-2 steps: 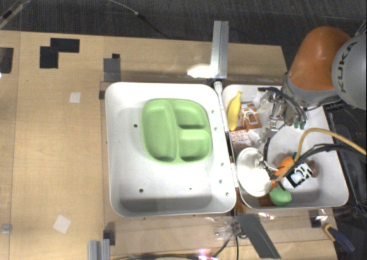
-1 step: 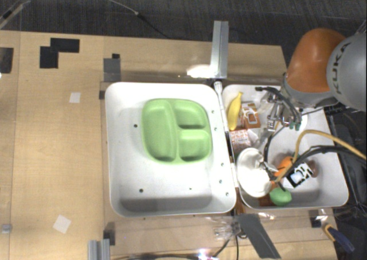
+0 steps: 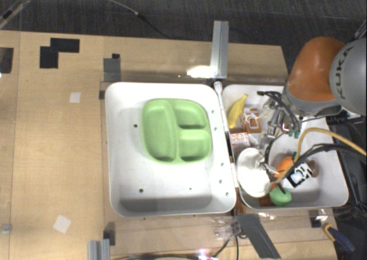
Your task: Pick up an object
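Leftmost, a green divided plate (image 3: 175, 130) lies in the left bin (image 3: 123, 196); rightward, the gripper (image 3: 268, 161) hangs over a white bowl (image 3: 252, 175), banana (image 3: 236, 109) and green fruit (image 3: 280, 196); its grasp cannot be told; next, likely descent onto one object.

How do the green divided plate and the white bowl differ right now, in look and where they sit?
The green divided plate is squarish with three compartments; the white bowl is round and undivided. The plate lies in the left bin, apart from the arm; the bowl sits in the right bin amid clutter, beside the gripper. The plate looks larger. Both sit open side up.
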Action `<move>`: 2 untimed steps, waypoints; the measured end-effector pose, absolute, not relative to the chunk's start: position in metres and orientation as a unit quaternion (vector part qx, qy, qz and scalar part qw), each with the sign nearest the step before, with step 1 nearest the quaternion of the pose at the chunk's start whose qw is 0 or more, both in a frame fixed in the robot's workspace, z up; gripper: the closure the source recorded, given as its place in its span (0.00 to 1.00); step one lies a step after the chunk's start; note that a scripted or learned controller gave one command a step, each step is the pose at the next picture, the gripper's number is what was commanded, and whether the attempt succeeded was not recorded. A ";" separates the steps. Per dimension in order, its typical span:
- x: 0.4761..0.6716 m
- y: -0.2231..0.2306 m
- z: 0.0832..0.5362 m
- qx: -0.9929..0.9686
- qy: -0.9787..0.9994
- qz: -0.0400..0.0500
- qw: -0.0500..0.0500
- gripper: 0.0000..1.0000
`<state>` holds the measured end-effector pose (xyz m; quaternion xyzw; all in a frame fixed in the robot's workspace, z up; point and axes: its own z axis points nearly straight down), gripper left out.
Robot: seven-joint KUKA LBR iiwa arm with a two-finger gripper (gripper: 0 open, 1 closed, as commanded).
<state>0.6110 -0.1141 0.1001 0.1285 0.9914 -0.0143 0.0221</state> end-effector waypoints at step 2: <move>0.537 -0.122 0.093 0.236 0.972 0.002 0.019 0.00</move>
